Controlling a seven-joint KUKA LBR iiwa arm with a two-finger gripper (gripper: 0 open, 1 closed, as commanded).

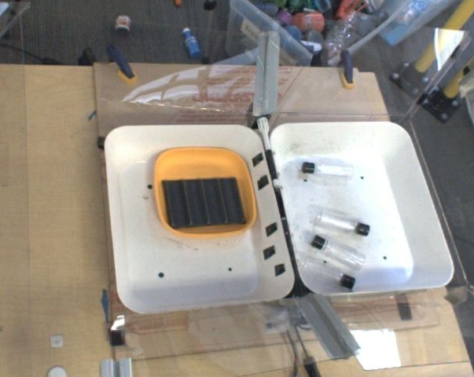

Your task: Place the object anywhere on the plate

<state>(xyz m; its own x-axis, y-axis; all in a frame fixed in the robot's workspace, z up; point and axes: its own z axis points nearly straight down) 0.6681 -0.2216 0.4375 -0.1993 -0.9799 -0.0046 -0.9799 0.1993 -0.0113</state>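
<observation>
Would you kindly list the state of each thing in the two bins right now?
Orange plate: in the left bin, upright.
Black ridged block: lying flat on the plate.
Clear vials with black caps: four, capped, lying on their sides in the right bin.

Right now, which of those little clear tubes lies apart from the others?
The tube nearest the top of the right bin, black cap pointing left. The others cluster lower down.

Pose of the arm cannot be told from this view; wrist angle likewise; claw state cannot be told.
</observation>
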